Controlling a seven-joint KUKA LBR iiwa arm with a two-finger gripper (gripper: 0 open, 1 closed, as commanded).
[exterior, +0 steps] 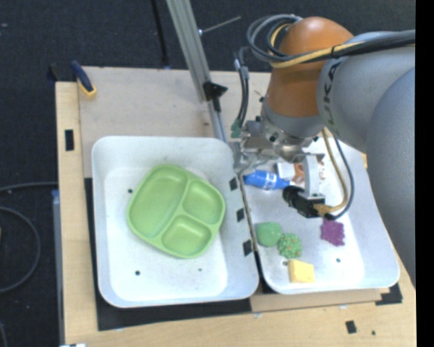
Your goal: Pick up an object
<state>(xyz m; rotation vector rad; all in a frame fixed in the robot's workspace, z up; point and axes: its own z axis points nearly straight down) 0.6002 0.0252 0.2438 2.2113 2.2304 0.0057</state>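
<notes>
- Blue bottle with a white end lies on its side in the right bin, close to that bin's left wall and toward the far edge of the desk.
- Directly above the bottle hangs the gripper, under the arm's orange band; it sits very close to the bottle, but whether it is open or closed, or has hold of anything, cannot be told from this angle.
- Just to the right of the bottle, a small orange-red thing shows partly behind the robot's parts.
- Nearer the front edge of the desk, in the same bin, a smooth green lump and a bumpy green ball lie just beside each other.
- A yellow block lies near the bin's front wall, close to the ball.
- A purple piece lies apart from these, toward the desk's right edge.
- The left bin holds a light green plate with three compartments, lying flat near its middle.
- A metal rail slants up from the desk's far edge.
- A blue and yellow clamp sits at the desk's far left corner.
</notes>
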